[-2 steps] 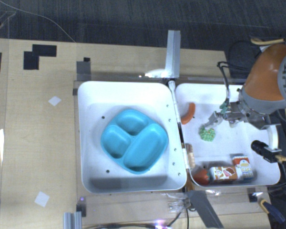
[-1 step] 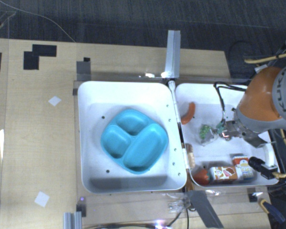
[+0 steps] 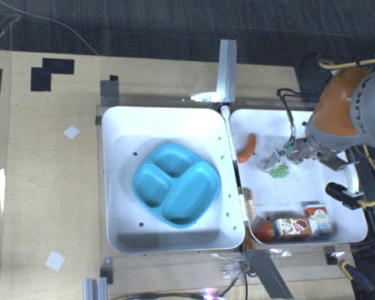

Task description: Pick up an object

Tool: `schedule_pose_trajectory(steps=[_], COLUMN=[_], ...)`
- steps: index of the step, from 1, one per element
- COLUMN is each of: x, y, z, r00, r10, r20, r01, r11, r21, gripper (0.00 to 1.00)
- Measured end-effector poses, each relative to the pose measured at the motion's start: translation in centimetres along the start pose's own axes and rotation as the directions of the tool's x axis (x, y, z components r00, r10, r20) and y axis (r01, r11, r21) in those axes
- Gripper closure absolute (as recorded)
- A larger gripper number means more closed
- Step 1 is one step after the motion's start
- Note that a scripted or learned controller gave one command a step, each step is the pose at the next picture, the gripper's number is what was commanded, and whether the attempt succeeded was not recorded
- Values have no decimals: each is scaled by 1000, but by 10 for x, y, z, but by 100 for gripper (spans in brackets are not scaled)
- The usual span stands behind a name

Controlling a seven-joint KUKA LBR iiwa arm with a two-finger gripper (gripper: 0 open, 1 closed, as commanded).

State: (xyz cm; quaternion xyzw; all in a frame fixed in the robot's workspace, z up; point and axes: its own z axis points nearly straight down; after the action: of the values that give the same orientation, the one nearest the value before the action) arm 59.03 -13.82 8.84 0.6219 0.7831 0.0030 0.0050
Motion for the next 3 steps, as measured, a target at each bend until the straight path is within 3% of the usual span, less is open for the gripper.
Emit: schedule_pose_trajectory(steps=[1,2,3], x=[-16,45,58], y=[33,24,10], z=[-24,-31,-98], r00=[924,951,970], r10=[383,310,244], r20=[1,-1,-1], r01=[-383,-310,-244], r11=[924,951,970], r21=[6,8,6], gripper=[0,0,0])
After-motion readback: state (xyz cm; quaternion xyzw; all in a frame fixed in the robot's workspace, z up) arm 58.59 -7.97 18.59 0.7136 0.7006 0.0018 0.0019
